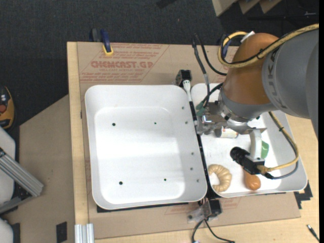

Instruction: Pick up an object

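Cardboard [126, 59] beneath bins [89, 108], dark floor [45, 14]

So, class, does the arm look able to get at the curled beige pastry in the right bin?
Probably yes: the pastry lies uncovered, apart from the orange piece, with the gripper above the same bin.

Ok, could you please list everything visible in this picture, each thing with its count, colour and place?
left bin: one, white, middle of the board
right bin: one, white, beside it, partly under the arm
ring-shaped thing: one, tan, right bin, near-left corner
oval thing: one, orange, right bin, near edge
small thing: one, green and white, right bin
tube-like thing: one, whitish, right bin, under the wrist
clamp: one, blue and yellow, board's far edge
board: one, brown, red print, under both bins
arm: one, grey and orange, over right bin
gripper: one, metal, right bin's left side
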Robot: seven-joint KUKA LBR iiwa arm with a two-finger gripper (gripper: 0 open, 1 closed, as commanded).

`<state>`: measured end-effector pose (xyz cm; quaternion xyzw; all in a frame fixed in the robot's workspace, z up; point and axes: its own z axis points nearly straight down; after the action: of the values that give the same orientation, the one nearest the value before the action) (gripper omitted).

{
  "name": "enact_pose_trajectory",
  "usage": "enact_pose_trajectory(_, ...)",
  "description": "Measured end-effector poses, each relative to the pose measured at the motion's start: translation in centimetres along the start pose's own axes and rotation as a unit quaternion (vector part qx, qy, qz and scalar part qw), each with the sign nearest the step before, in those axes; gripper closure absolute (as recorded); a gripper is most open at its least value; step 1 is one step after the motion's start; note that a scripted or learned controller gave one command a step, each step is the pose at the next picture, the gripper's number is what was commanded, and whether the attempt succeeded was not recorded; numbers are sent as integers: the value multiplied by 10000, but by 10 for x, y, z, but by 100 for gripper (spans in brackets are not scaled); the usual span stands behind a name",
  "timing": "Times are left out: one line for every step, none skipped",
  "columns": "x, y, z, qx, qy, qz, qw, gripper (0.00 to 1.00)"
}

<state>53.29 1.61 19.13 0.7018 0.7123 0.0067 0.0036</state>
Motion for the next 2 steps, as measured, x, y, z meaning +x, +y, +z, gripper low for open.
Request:
enact_pose_trajectory(17,91,-63,-4,-25,49,10000,100)
enact_pose_trajectory(88,105,-139,14,-5,32,10000,100)
